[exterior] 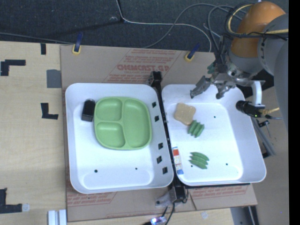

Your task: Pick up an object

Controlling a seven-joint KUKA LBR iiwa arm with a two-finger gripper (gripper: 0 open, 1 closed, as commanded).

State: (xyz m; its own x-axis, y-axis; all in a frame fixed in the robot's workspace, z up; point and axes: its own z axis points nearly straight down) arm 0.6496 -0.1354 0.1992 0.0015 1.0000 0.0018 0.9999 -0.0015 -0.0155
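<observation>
Tan bread slice (pixel 184 113) sits in the right bin (pixel 234 172), upper left corner, flat on the floor with a ridged green vegetable piece (pixel 196 128) just beside it. It looks light and probably stiff plastic (toy food, by the look of it), so pinching across its two flat edges seems the safest hold. A green pea pod (pixel 199 160) lies lower down, well apart. The tool (pixel 209 92) hovers above the bin's back rim, fingers spread wide, nothing between them. Over in the left bin (pixel 112 179): a green divided plate (pixel 123 123) and a small black block (pixel 87 110) touching its edge.
</observation>
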